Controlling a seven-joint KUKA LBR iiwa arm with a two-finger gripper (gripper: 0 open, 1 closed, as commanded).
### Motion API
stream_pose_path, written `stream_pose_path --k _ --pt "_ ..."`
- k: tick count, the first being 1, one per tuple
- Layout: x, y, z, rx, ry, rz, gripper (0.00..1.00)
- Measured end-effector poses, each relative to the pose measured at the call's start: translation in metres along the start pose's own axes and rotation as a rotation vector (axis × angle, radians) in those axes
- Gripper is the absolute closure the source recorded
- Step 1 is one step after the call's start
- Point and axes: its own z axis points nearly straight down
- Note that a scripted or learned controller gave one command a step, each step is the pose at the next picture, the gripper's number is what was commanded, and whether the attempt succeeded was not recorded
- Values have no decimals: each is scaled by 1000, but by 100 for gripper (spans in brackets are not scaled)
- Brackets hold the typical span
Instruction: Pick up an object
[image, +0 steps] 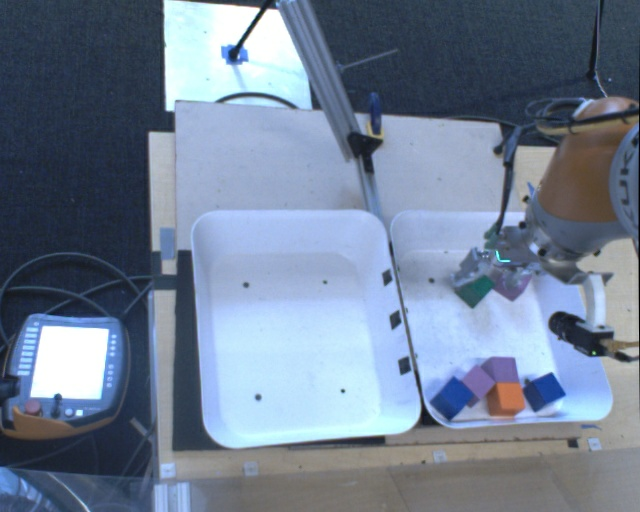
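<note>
My gripper (493, 266) hangs low over the upper middle of the right bin (440, 330), below the orange wrist band. A green block (474, 291) lies right under its left side, and a mauve block (514, 285) sits against its right side. Both touch or nearly touch the gripper, and I cannot see whether either is held. Along the bin's front edge lies a cluster: a blue block (452, 396), two purple blocks (478, 382) (501, 369), an orange block (506, 399) and another blue block (544, 391).
The left bin (300, 330) stands beside the right one, with a shared wall between them. A slanted metal pole (330, 80) crosses the back of the bench. A black fitting (575, 332) juts over the right bin's right rim. A teach pendant (65, 375) lies on the floor at left.
</note>
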Motion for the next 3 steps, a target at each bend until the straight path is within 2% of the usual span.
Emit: stream_pose_path --k 1,2,3 --pt "0 1 -2 -4 -1 2 0" --pt "-1 10 45 -1 -1 2 0" --pt "-5 12 80 -23 -6 2 0"
